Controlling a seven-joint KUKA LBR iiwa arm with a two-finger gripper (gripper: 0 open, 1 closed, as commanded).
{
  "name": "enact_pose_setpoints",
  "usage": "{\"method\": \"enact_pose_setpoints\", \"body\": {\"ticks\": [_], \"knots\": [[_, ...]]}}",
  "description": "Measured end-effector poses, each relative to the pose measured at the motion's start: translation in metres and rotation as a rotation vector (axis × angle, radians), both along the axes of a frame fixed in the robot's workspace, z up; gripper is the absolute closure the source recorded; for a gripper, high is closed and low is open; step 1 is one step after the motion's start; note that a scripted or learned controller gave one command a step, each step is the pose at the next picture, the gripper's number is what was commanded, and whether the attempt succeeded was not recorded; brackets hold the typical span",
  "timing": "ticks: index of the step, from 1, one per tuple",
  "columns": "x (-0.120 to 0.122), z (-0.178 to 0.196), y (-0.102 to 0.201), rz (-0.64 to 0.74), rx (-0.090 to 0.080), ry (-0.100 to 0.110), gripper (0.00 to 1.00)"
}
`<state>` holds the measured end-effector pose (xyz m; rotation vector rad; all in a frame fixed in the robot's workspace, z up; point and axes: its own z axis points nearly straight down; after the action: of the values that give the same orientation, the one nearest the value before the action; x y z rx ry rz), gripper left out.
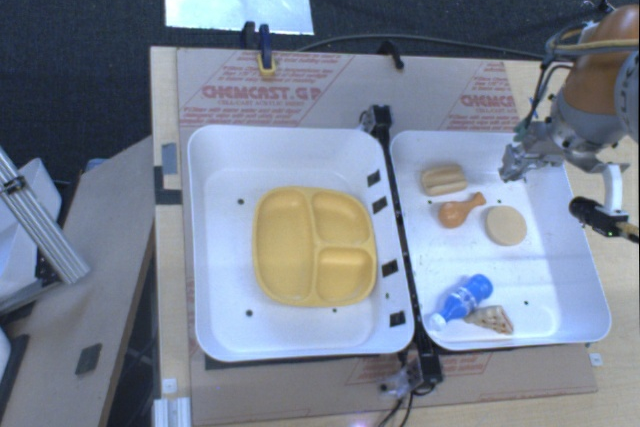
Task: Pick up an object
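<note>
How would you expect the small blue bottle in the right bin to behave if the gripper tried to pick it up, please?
The blue bottle lies on its side, so it may roll when nudged. Its smooth rounded body could slip between fingers. It looks small and probably light, and the wedge-shaped piece beside it might get bumped.

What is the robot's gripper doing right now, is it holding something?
Gripper: cannot be told; it hangs over the right bin, with nothing seen in it.
</note>
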<state>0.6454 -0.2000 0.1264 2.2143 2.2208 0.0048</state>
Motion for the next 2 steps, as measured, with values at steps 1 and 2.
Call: {"method": "enact_pose_setpoints", "body": {"ticks": [1, 2], "knots": [[0.007, 0.062, 0.006, 0.002, 0.000, -0.001, 1.00], [0.008, 0.116, 0.005, 0.002, 0.000, -0.001, 1.00]]}}
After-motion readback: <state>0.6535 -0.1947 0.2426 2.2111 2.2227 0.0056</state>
